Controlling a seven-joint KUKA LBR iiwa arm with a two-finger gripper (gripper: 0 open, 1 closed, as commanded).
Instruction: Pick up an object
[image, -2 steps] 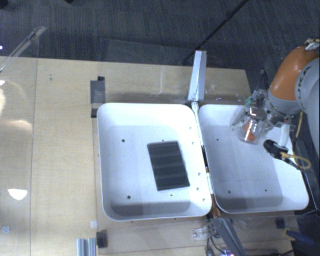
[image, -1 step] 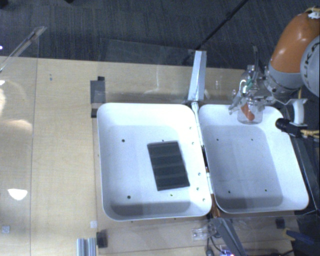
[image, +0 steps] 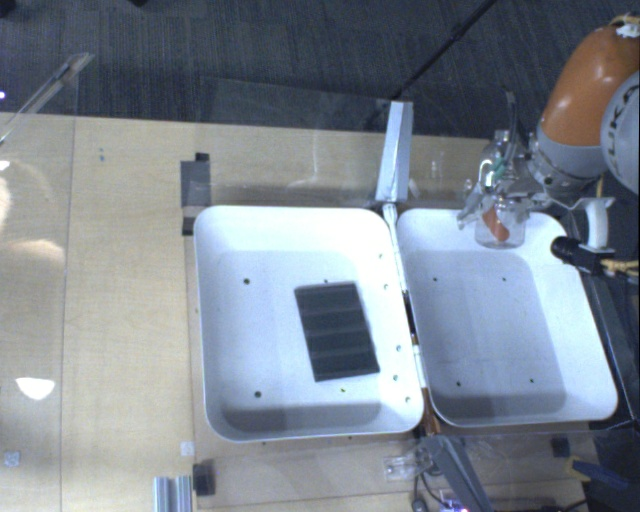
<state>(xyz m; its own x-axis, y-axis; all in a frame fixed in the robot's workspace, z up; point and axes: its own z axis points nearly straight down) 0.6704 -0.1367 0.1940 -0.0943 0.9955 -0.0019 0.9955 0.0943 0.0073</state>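
Camera view, entry one: we are looking at the grey arm with its orange band (image: 590, 80), reaching in from the right and bending down over the far edge of the right-hand shallow white plastic bin (image: 560, 390).

Entry two: the two-finger metal gripper (image: 497, 222) is hanging at the arm's end, pointing down and slightly leftward above the bin's far rim. We are seeing a small clear object with an orange-red patch (image: 496, 228) sitting between its fingers, so we are recording the gripper as clamped on that object, which is raised over the bin's far side.

Entry three: the left-hand shallow white plastic bin (image: 230, 290) is lying just beside the right one, their inner walls touching. A flat dark grey ribbed rectangular slab (image: 337, 331) is resting near its middle, tilted slightly against the bin's sides, well apart from the gripper.

Entry four: both bins are sitting on the pale wooden bench (image: 110, 330).
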